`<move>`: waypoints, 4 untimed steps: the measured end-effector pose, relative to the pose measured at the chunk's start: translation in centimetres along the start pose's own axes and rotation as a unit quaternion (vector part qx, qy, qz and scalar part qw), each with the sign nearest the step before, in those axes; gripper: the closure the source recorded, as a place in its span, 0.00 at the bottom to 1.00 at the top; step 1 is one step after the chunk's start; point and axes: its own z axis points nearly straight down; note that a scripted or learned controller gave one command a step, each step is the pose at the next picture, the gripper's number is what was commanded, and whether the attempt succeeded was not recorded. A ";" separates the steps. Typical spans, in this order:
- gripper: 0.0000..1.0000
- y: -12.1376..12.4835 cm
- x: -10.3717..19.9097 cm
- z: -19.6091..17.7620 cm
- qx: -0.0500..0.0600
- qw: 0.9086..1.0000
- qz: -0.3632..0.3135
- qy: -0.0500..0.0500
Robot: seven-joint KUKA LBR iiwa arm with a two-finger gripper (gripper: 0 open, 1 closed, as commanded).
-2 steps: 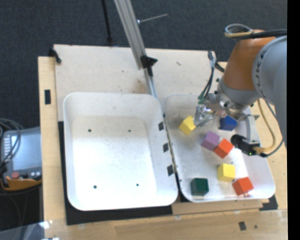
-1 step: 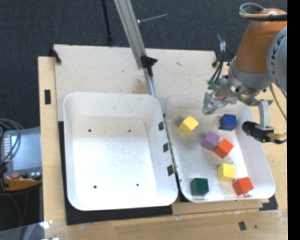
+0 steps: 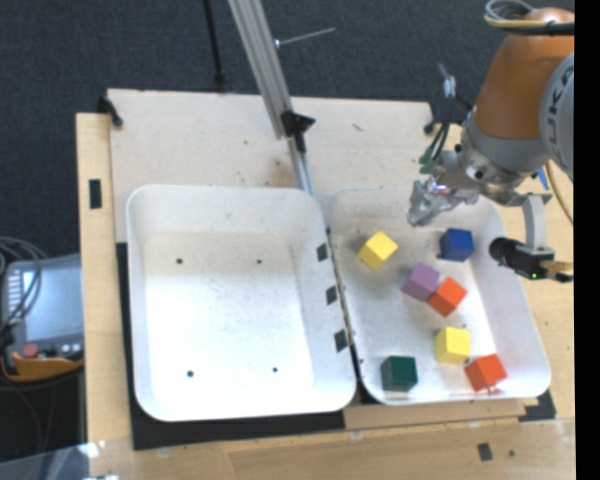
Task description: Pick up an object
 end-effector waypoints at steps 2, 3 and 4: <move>1.00 -2.3 10.5 2.5 0.002 1.000 0.001 0.000; 1.00 -2.9 15.0 1.7 0.000 1.000 0.000 0.001; 1.00 -4.1 19.7 2.8 0.002 1.000 0.000 0.000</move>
